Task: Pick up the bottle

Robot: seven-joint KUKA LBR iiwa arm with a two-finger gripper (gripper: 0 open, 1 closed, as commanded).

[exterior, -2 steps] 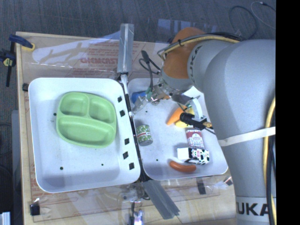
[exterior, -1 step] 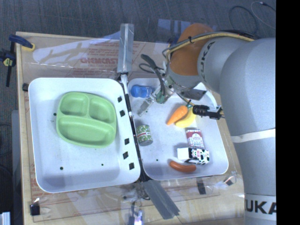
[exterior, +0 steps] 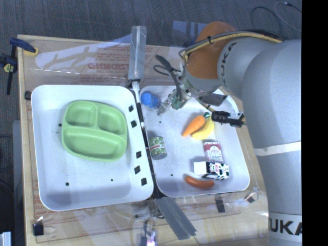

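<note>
Two white bins sit side by side on the wooden surface point(exterior: 77, 60). Left bin point(exterior: 46, 178) holds a green divided plate point(exterior: 95, 129), middle of that bin. Right bin point(exterior: 177, 181) holds the rest.

Bottle point(exterior: 177, 100) lies near the top of the right bin, clear with a greenish end, tilted. It sits right at the claw point(exterior: 173, 88). Cannot tell how far the claw is open, or if it has hold of the bottle; the tips blur into the bottle there.

Blue ball point(exterior: 149, 100) is just left of the bottle, near the bin divider. Small green can point(exterior: 158, 147) stands at the right bin's left wall, mid frame. Toy carrot point(exterior: 193, 125) and a yellow item point(exterior: 206, 129) touch each other, centre right. Below them a red-and-white carton point(exterior: 212, 151), then a black-and-white cow-print carton point(exterior: 215, 169), and a red sausage point(exterior: 200, 182) at the bin's lower edge.

Grey arm point(exterior: 266, 86) fills the right of the frame, orange band point(exterior: 205, 55) at top centre.
</note>
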